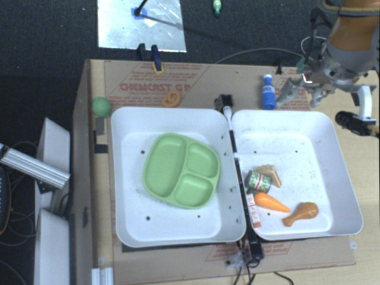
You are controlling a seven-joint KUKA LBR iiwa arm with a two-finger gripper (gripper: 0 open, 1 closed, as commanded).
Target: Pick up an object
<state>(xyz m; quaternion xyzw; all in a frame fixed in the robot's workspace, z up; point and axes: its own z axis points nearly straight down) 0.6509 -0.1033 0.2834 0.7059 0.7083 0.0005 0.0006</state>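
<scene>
In the right bin (332,159), near its front left, lie a green can (259,181), a tan wedge (271,172), an orange carrot (272,202) and a brown drumstick (301,213). A small red and white packet (253,211) rests by the divider between the bins. My gripper (303,93) hovers above the far edge of the right bin, well away from these items. Its fingers (289,91) are spread open with nothing between them.
The left bin (127,218) holds a green divided plate (181,170). A blue bottle (269,92) stands on the bench just left of the gripper. A green ball (101,106) and a pretzel-shaped piece (171,98) lie behind the left bin.
</scene>
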